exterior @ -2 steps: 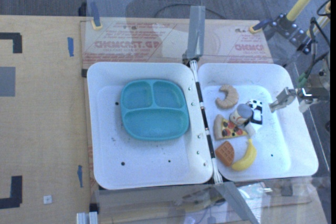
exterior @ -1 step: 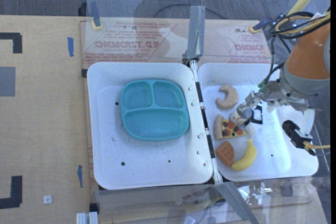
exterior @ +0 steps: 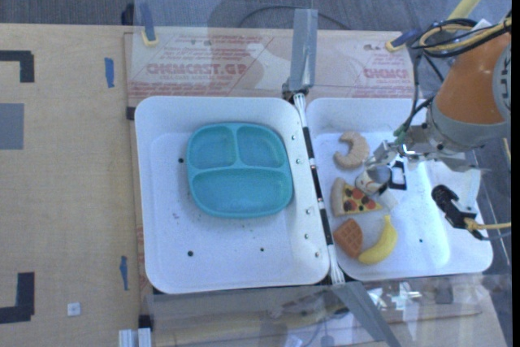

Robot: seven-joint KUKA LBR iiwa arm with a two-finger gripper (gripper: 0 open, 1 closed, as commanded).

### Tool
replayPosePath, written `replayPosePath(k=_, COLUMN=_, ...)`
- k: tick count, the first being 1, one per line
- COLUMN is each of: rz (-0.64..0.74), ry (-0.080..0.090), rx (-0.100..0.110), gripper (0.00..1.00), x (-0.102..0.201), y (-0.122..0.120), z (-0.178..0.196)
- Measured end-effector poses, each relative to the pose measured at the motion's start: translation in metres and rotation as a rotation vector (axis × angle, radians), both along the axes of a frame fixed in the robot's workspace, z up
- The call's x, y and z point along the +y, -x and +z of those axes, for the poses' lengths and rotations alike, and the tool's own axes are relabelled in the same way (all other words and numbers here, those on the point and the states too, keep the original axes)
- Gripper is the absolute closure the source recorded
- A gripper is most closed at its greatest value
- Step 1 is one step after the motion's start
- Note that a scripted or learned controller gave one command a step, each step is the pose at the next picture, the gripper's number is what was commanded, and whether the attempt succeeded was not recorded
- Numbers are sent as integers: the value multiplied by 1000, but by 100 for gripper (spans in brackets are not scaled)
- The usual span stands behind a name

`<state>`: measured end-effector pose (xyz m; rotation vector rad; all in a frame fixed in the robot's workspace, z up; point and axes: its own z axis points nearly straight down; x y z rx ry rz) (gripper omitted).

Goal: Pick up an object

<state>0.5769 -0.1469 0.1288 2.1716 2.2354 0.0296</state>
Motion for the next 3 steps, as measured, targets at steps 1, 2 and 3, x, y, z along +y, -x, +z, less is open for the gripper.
replayPosePath(k=1, rz=-95, ry=-3, rx=18, gripper=0, x=-6, y=-4, z=-39)
replayPosePath(k=2, rz=-98, ry=1, rx=14, gripper=100, x=-9, y=-4, z=-27)
replayPosePath(k=3, rz=-226, ry=-7, rx=30, gripper=100, x=42, y=-6, z=51)
